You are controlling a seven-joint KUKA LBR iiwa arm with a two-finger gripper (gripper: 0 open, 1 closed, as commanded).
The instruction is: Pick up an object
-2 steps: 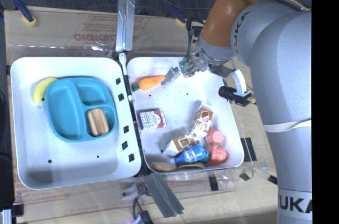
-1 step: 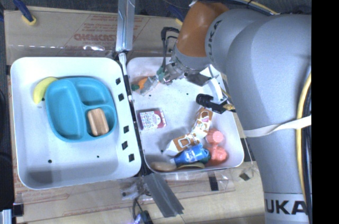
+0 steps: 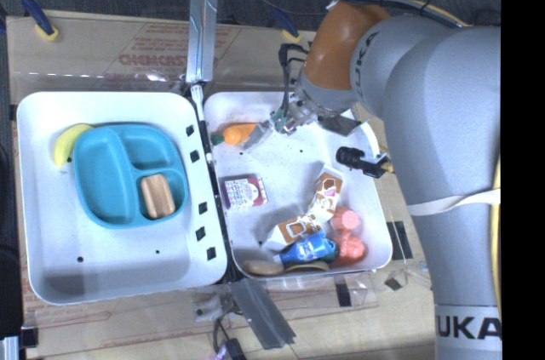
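Note:
My gripper [image 3: 274,126] hangs over the back of the right bin [image 3: 300,158], just right of an orange carrot-shaped piece [image 3: 238,133] that lies by the bin's back left corner. The fingers point left toward that piece, and nothing shows between them. Lower in the same bin lie a small dark red packet [image 3: 243,191], a brown and white snack wrapper [image 3: 315,209], a blue wrapped item [image 3: 308,250], two pink round pieces [image 3: 347,234] and a tan stick [image 3: 277,268] along the front wall.
The left bin [image 3: 51,265] holds a blue divided plate [image 3: 128,173] with a tan bread-like block [image 3: 157,196] in its right compartment, and a yellow banana [image 3: 68,141] at the plate's back left. A metal divider [image 3: 201,39] stands between the bins. My grey arm [image 3: 426,94] covers the right side.

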